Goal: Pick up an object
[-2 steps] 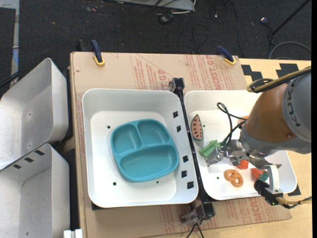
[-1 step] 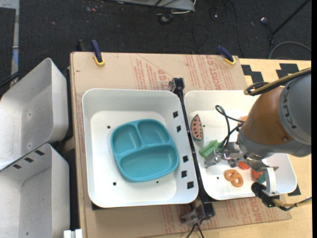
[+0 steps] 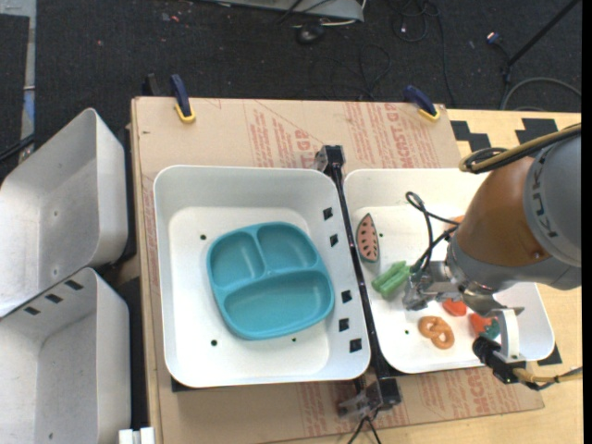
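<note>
My gripper [image 3: 421, 292] hangs low in the right bin [image 3: 398, 363], at the end of the grey and orange arm [image 3: 509, 225]. Just left of it lies a green piece [image 3: 390, 277], close to touching. An orange pretzel [image 3: 437, 331] rests below the gripper, near the bin's front. Two small red pieces [image 3: 456, 308] [image 3: 479, 322] sit beside the wrist, partly hidden by it. A watermelon slice [image 3: 367, 237] lies near the bin's left wall. I see nothing held.
A blue divided plate [image 3: 270, 280] fills the middle of the left bin [image 3: 185, 248]. A black divider [image 3: 350, 257] runs between the bins. Two more white bins [image 3: 55, 211] stand off the bench to the left. Cables [image 3: 421, 215] trail from the wrist.
</note>
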Robot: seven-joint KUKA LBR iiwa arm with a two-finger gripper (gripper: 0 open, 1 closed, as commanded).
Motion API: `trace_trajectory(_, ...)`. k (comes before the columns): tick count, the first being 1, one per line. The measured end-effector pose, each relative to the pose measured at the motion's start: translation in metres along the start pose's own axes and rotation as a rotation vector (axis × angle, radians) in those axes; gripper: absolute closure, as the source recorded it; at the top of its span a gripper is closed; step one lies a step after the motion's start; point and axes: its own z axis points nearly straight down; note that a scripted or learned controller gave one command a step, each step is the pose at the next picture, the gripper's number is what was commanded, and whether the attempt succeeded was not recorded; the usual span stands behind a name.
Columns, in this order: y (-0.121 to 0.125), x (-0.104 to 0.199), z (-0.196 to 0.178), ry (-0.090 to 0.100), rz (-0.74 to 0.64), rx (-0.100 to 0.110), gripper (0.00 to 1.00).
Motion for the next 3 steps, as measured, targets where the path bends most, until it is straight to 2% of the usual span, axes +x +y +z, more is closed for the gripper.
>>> trace_trajectory(2,0.003,-0.003,-0.116,-0.002,-0.007,-0.007,1.0)
trace_trajectory(3,0.029,0.045,-0.108,0.0,-0.012,-0.003,1.0)
